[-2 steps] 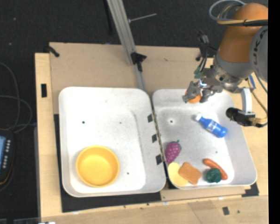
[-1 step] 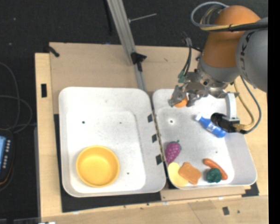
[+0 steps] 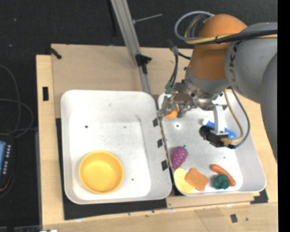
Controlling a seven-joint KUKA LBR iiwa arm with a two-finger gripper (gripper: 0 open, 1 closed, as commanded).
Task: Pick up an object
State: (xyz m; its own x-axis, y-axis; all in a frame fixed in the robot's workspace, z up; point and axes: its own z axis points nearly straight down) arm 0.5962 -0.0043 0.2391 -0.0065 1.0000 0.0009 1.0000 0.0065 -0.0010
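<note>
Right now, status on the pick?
Hand low at right bin's far-left corner. Small orange object right under it, grasp unconfirmed. Purple grapes, bread, carrot lie nearer.

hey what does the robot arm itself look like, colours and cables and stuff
The arm is bulky and rounded, with smooth grey casing and a wide orange band above the wrist. Thin grey cables loop over the top of the orange section, and another cable curves down along the wrist side. The gripper is a compact metallic grey block. Beside it sits a black, white and blue attachment.
</note>
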